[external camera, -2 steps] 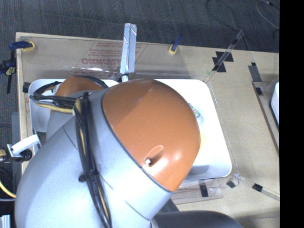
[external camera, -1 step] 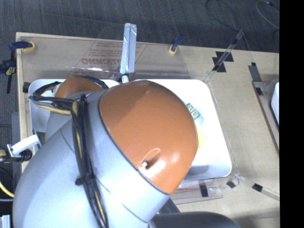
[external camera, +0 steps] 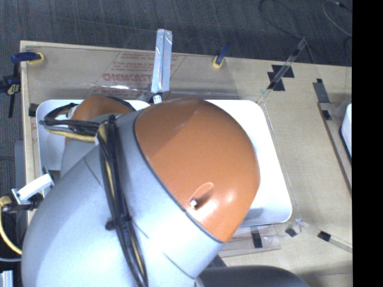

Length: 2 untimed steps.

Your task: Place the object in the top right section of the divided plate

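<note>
The grey arm (external camera: 78, 220) with its orange band (external camera: 197, 160) comes very close to the camera and covers most of both white bins. A strip of the right bin's floor and rim (external camera: 272, 166) shows beside the orange band. A corner of the left bin (external camera: 46, 109) shows at the upper left. Whatever lies inside the bins is hidden behind the arm.
Black cables (external camera: 116, 190) run along the arm. A metal post (external camera: 163, 61) stands behind the bins, next to a clear sheet with red print (external camera: 128, 70). Blue clamps (external camera: 221, 54) grip the bench's back edge. Bare bench surface (external camera: 311, 154) lies to the right of the bins.
</note>
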Motion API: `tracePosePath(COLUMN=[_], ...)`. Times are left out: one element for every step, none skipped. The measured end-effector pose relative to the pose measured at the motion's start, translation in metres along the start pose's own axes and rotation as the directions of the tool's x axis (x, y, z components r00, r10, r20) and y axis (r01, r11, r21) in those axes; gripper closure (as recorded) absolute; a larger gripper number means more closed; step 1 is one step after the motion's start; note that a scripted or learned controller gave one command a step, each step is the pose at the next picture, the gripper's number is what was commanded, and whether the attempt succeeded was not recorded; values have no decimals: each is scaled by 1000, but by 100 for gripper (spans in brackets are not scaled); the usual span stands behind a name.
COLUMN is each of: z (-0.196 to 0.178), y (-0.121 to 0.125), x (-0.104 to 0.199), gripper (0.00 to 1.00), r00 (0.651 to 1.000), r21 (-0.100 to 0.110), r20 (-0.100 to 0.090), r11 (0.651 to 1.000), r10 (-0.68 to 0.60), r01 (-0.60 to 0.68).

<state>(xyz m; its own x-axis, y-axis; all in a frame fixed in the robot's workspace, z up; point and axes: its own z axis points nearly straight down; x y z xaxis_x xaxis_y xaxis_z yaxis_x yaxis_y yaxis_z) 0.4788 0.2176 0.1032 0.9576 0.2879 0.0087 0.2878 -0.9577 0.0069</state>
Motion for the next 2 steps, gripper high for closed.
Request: tracePosePath(z=[-78, -78], y=[-1, -1], x=[3, 3], gripper=[0, 0], r00=[997, 997], r21=[6, 5], r20=[-8, -8], r11=[997, 997], r10=[80, 80], r01=[-80, -80])
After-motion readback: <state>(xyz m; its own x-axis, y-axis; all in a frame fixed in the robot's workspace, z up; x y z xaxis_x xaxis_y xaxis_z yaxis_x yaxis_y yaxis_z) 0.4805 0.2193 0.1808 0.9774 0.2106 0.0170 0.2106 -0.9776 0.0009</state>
